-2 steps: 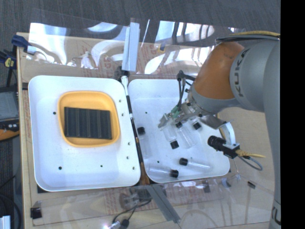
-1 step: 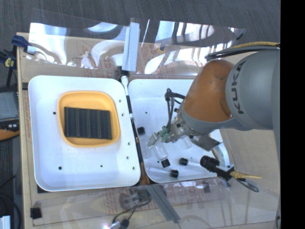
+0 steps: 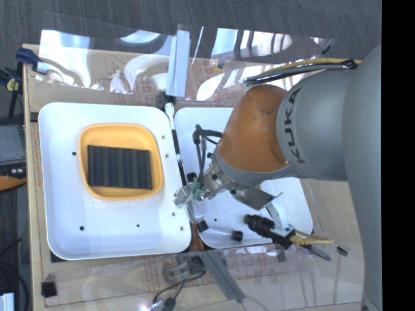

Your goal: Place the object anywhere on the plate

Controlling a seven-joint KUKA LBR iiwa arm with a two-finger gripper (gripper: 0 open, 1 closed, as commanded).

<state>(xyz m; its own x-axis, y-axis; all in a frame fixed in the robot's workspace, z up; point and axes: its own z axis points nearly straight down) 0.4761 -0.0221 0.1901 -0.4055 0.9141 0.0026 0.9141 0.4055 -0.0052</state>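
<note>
Nearest the lens, the grey arm (image 3: pixel 318 128) with its orange band (image 3: pixel 256 131) reaches in from the right and covers much of the scene above and to the right of the hand (image 3: pixel 193 195). Under it, the desk (image 3: pixel 97 274) carries two shallow white bins set side by side. To the left of the hand lies the left bin (image 3: pixel 58 193), while the right bin (image 3: pixel 188 118) sits below and to the right of the hand, largely hidden by the arm. Inside the left bin, well to the left of the hand and a little higher in view, rests a yellow plate (image 3: pixel 120 137) with rounded corners. On that plate, lying flat inside its rim, is the object (image 3: pixel 120 167), a dark ribbed rectangular piece, apart from the hand. The hand itself hangs low over the strip where the two bins meet, near the left bin's right edge. Whether it is open or closed I cannot tell, as the wrist hides most of it.
</note>
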